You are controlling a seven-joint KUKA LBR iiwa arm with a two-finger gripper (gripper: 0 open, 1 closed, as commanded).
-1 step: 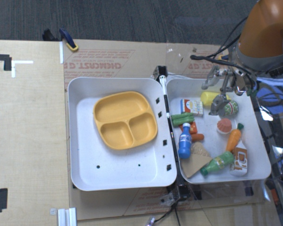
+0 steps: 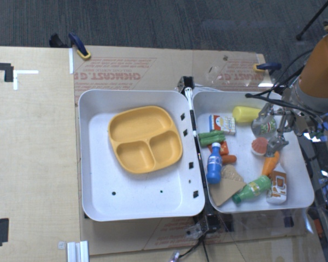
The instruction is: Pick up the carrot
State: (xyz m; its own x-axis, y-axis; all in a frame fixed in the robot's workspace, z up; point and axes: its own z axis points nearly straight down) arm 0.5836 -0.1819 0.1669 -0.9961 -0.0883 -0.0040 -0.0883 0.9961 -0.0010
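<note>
The carrot [image 2: 270, 163] is a small orange piece lying at a slant in the right bin [image 2: 298, 198], near its right wall. My gripper [image 2: 275, 137] hangs just above the carrot's upper end, reaching in from the right below the arm's orange band. Its metal parts overlap a round green and white can [image 2: 263, 126]. Whether the gripper touches the carrot cannot be made out from this angle.
Crowded around the carrot are a pink-red round piece [image 2: 259, 145], a green bottle [image 2: 252, 189], a white and orange box [image 2: 277, 187], a blue bottle [image 2: 214, 163], a cardboard wedge [image 2: 227, 188] and a yellow piece [image 2: 245, 113]. The left bin holds a yellow divided plate [image 2: 146, 138].
</note>
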